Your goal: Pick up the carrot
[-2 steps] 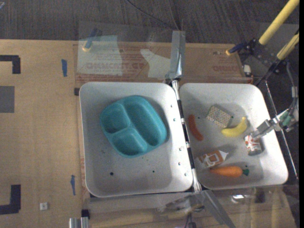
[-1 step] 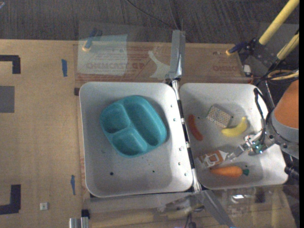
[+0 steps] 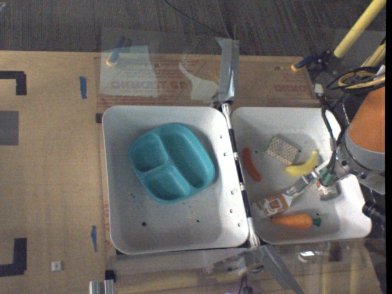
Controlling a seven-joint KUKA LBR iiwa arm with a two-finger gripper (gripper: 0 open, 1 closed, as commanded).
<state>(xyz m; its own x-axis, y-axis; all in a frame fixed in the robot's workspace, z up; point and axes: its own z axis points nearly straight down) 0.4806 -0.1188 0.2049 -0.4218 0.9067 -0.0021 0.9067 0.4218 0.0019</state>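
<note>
The carrot [image 3: 295, 221] is orange with a small green top at its right end. It lies flat near the front edge of the right bin [image 3: 352, 225]. My gripper [image 3: 326, 184] hangs over the right side of that bin, up and to the right of the carrot and apart from it. Nothing of the carrot is between its tips.
The right bin also holds a red sausage [image 3: 252, 164], a speckled cracker-like block [image 3: 282, 148], a yellow banana [image 3: 303, 165] and a small packet [image 3: 272, 206] with a silvery piece beside it. A teal divided plate [image 3: 172, 162] sits in the left bin [image 3: 122, 225].
</note>
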